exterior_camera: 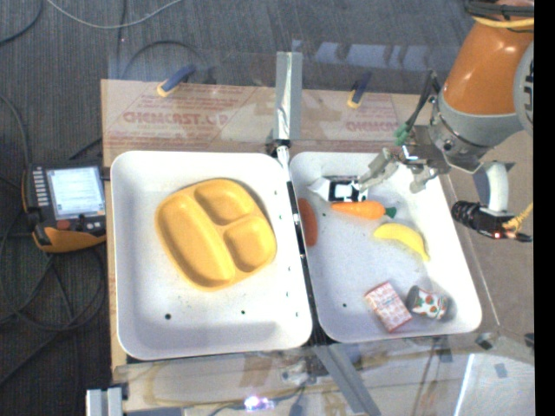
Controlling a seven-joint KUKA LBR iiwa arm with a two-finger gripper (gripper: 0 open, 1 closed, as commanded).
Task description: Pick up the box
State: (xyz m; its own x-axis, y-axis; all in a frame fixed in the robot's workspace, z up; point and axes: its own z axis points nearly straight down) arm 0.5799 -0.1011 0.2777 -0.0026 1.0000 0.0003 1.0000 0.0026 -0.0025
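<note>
We see the end effector (375,173) over the far edge of the right bin (464,271), its fingers spread apart and gripping nothing. Just below it lie a small black-and-white item (341,188) and a carrot (357,209), with a banana (404,240) beside them. The box (387,306), pink and patterned, rests flat near the bin's front edge, well apart from the end effector and just beside a small rounded packet (429,302). In the left bin (139,319) we see a yellow divided tray (216,230).

Glossy yellow plastic tray (217,232) — smooth white bins (139,189) — printed cardboard box (387,306).
</note>
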